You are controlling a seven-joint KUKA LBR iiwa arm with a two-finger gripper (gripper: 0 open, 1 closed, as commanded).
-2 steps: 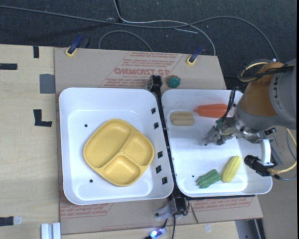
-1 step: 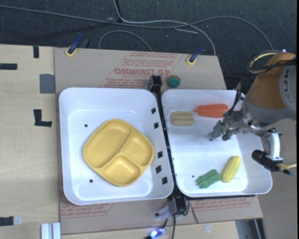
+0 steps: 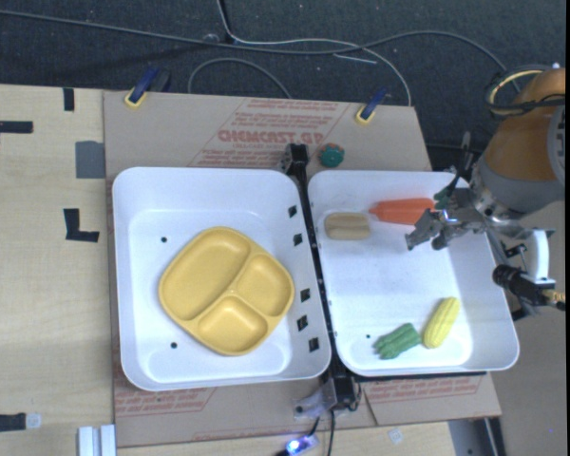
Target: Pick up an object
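1. The arm (image 3: 524, 150) enters from the right edge of the scene, its grey body bulky there with the orange band uppermost at the far right.
2. The wrist slants down and leftward, narrowing to dark hardware.
3. The gripper (image 3: 426, 233) sits at the arm's left end, its two dark fingers (image 3: 416, 238) pointing left, slightly toward the near side, and parted with nothing between them.

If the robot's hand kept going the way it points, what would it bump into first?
Probably the orange carrot, just ahead of the hand in the right bin. The hand's height is unclear, so it might pass over and reach the tan bread roll.
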